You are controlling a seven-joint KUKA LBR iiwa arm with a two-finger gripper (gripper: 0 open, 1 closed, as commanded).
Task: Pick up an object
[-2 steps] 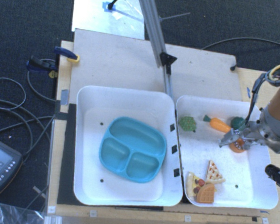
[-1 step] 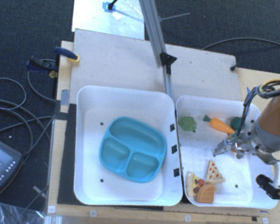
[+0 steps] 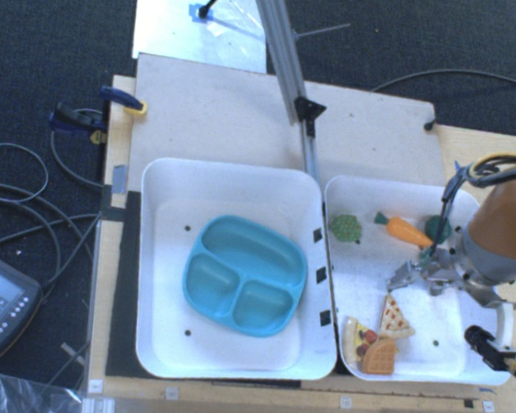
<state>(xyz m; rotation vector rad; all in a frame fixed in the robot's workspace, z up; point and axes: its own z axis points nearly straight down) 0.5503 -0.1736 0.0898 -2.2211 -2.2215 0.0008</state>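
So the jaws (image 3: 414, 276) are down in the right bin, spread apart, nothing between them as far as I can see. They're sitting on the bin floor roughly mid-bin, just above the pizza slice.

Biggest to smallest: the table (image 3: 213, 113) carries two white bins side by side. The left bin (image 3: 147, 327) holds a blue divided plate (image 3: 243, 275), three compartments, lying flat near the middle. The right bin (image 3: 444, 361) has the arm (image 3: 505, 229) reaching in from the right, grey with an orange band, covering a good chunk of that bin's right side.

Toy food in the right bin: a carrot (image 3: 405, 231) near the top, lying on its side, its leafy end tucked under the arm. A pizza slice (image 3: 394, 317) just below the jaws, apart from them. A brown waffle-looking piece (image 3: 378, 355) by the front wall, touching another pizza-like piece (image 3: 359, 334) on its left. A small broccoli (image 3: 346, 227) sits top left, near the divider.
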